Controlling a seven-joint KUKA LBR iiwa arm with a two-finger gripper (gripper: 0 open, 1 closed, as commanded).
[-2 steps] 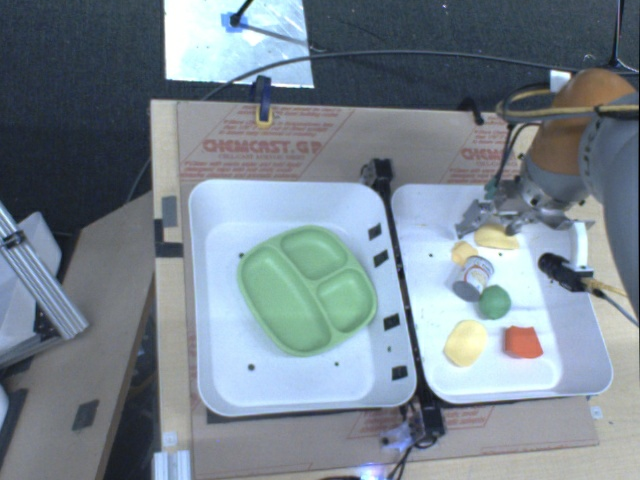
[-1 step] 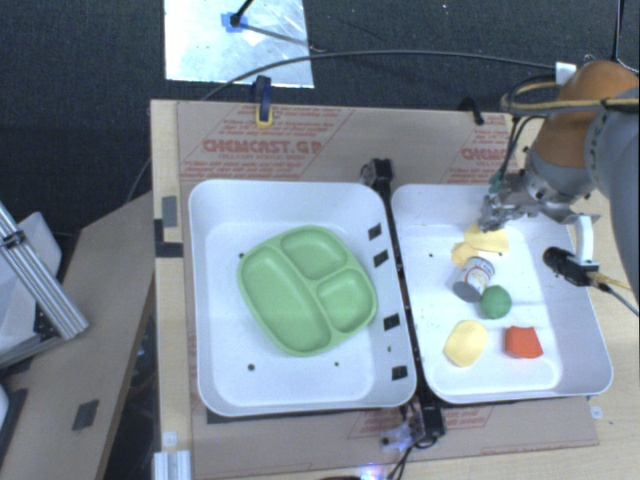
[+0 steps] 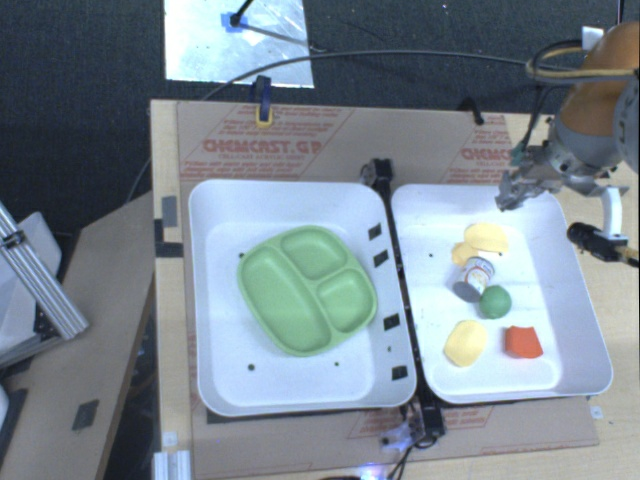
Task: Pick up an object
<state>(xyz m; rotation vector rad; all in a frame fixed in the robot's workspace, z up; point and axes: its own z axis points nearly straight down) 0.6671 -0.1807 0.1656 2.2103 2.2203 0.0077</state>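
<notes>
— Bins, left to right?
— Left bin [image 3: 215, 298]: a green divided plate [image 3: 306, 289]. Right bin [image 3: 575, 298]: yellow pieces [image 3: 486, 236] [image 3: 465, 342], small bottle [image 3: 475, 273], green ball [image 3: 495, 302], orange block [image 3: 523, 342].
— Gripper?
— Gripper [image 3: 512, 194] hangs above the right bin's far edge, holding nothing; finger spread unclear.

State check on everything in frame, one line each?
gripper: above the right bin's far edge, nothing seen between its fingers
green divided plate: flat in the left bin, compartments bare
small bottle: lying on its side in the right bin
green ball: touching the bottle
yellow piece: resting by the bottle's far end
second yellow piece: lying apart
orange block: lying apart
</notes>
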